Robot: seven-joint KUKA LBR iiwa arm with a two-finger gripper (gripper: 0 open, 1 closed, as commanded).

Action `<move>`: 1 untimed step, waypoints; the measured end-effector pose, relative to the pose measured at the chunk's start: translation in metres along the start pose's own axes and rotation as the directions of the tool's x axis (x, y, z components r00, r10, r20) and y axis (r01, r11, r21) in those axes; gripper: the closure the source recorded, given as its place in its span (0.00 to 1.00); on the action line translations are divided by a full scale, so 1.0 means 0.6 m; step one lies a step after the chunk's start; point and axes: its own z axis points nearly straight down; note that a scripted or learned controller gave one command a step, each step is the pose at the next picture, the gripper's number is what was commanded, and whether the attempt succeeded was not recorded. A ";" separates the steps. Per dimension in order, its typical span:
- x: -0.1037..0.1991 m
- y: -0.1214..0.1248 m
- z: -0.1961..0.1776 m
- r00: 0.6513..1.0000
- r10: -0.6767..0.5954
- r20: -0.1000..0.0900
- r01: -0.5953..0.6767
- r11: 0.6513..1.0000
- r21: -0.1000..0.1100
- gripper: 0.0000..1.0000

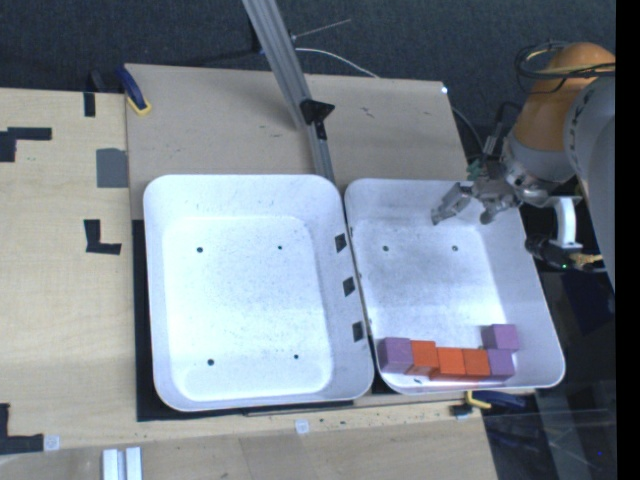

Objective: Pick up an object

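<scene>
Reaching in from the right, the arm (565, 118) hangs its gripper (468, 208) over the far right corner of the right bin (440, 268), with the fingers (446, 208) spread apart and nothing between them. The orange band of the arm shows above the grey wrist, and black cables loop behind it. The gripper sits above bare white floor, well apart from the blocks, which are all crowded along the near wall of the same bin. There a purple block (396, 353) lies at the left end of the row, touching an orange block (424, 355) on its right. Next to that comes a second, wider orange block (466, 363), and the row ends with a purple block at the right (501, 363). Another purple block (500, 337) sits just behind that one, towards the far side, so the group makes a short L. The left bin (240, 288) lies beside the right one, their rims touching down the middle, where a few small black clips (349, 286) sit along the join. Both bins rest on a pale wooden bench (210, 128). A grey metal post (285, 58) slants up from the bench behind the bins, with a black bracket (317, 113) on it. A blue and yellow clamp (135, 92) grips the far left corner of the board, and a similar one (492, 401) lies at the near edge, just below the right bin.
</scene>
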 end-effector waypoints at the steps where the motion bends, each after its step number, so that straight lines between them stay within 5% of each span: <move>1: 0.000 -0.038 0.015 1.000 0.000 0.000 0.000 1.000 0.000 0.00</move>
